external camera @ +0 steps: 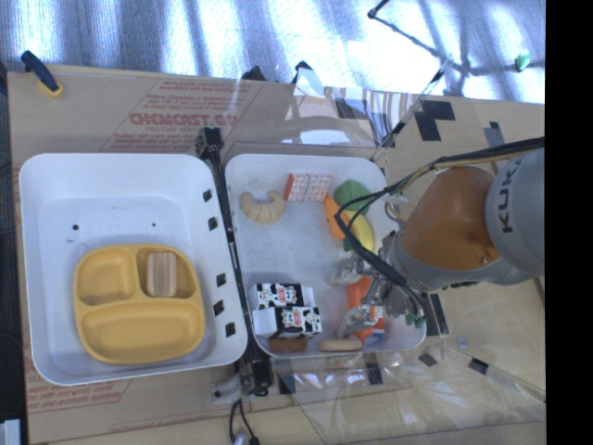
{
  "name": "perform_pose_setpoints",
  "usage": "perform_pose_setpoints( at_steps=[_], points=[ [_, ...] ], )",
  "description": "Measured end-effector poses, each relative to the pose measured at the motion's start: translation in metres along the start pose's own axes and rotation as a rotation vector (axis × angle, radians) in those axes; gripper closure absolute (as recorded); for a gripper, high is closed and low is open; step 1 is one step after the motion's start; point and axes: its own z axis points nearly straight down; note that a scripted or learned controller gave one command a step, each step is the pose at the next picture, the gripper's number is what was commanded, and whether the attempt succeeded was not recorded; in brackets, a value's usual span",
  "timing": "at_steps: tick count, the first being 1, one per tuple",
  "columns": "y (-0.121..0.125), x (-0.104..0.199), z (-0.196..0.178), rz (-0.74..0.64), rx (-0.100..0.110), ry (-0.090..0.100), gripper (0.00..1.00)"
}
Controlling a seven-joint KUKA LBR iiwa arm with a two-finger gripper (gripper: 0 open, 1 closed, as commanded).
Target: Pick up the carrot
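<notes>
The tabletop [83,109] is covered with brown cardboard printed in red, and two shallow white bins sit on it side by side. The left bin [56,202] holds a yellow divided plate [137,302] toward its near side, and a pale tan block [161,273] lies in the plate's upper right compartment. The right bin [278,170] carries the rest of the items. The grey arm [519,221], with its orange band [451,221], reaches in from the right over that bin's right edge, black cables looping off it across the bin. The hand [366,309] hangs low over the bin's near right corner; wires and metal parts crowd it, and it cannot be told how far it is open or whether it has hold of anything. The carrot [358,292], an orange piece, lies in the right bin just beside the hand, partly hidden by it. Two black-and-white cow-patterned cartons [287,309] sit together at the bin's near left. A croissant [264,206] rests at the far left, with an orange-and-white patterned box [308,186] just beside it. A green item [352,193], an orange item [333,214] and a yellow one [363,235] cluster at the far right. A brown piece [287,345] and a tan bread-like piece [340,345] lie along the near wall.
</notes>
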Motion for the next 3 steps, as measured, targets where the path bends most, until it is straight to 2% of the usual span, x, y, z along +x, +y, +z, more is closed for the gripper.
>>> perform_pose_setpoints(
  at_steps=[1, 2, 3],
  points=[
    [0.008, -0.061, -0.001, -0.004, 0.001, 0.0, 0.0],
    [0.017, -0.118, 0.001, 0.261, 0.001, 0.003, 0.0],
    [0.018, -0.12, -0.011, 0.253, 0.002, -0.002, 1.0]
  ],
)
